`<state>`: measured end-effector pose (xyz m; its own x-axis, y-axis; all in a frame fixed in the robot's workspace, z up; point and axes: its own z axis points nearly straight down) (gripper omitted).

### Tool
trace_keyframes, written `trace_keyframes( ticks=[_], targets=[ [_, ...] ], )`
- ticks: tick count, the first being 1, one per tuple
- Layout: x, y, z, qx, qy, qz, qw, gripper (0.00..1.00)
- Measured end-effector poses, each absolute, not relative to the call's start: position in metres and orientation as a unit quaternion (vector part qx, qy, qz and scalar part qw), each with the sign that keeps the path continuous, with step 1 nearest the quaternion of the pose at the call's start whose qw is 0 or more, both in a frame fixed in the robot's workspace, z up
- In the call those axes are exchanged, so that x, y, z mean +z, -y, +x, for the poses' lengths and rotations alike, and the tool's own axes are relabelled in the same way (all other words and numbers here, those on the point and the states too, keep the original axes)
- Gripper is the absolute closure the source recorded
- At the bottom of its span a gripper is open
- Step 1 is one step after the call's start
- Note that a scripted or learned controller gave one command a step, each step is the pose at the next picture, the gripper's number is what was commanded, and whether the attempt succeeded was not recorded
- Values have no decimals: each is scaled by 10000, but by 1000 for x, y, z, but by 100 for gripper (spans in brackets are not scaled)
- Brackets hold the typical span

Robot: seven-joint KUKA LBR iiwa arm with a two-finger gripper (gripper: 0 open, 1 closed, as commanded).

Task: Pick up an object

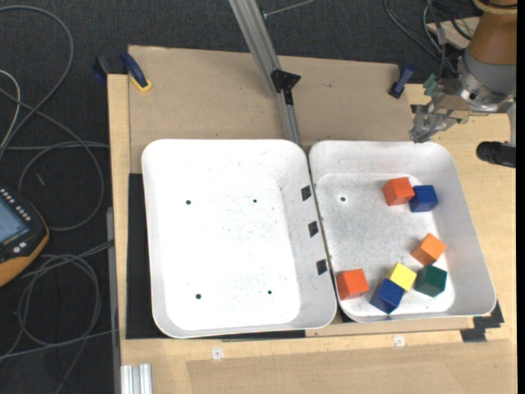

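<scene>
- The left bin (164, 220) lies just left of the right bin (467, 245), their rims touching along the middle seam.
- Every candidate sits inside the right bin. Going left to right along its near edge: an orange cube (353, 282), a blue cube (386, 295), a yellow cube (402, 276) touching that blue one, a green cube (431, 281), and a tilted orange block (428, 249) just above the green.
- Toward the right bin's far side, a second orange cube (398, 191) touches a second blue cube (423, 198).
- These look like small, rigid, light blocks with flat faces, probably not fragile; I judge two opposite flat sides the best hold. The lone orange cube at the near left has free space around it, so it seems easiest; touching pairs leave little room for a finger.
- The gripper (423, 130) hangs above the right bin's far rim, carrying nothing; its fingertips are too small and blurred to judge their spacing.
- The arm is cut off by the frame's top right.
</scene>
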<state>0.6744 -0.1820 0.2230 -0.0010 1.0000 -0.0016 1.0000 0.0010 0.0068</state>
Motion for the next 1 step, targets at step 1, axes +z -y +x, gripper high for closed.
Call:
trace_keyframes(
  ticks=[1],
  targets=[
    [227, 125, 653, 8, -7091, 7051, -11, 100]
  ],
)
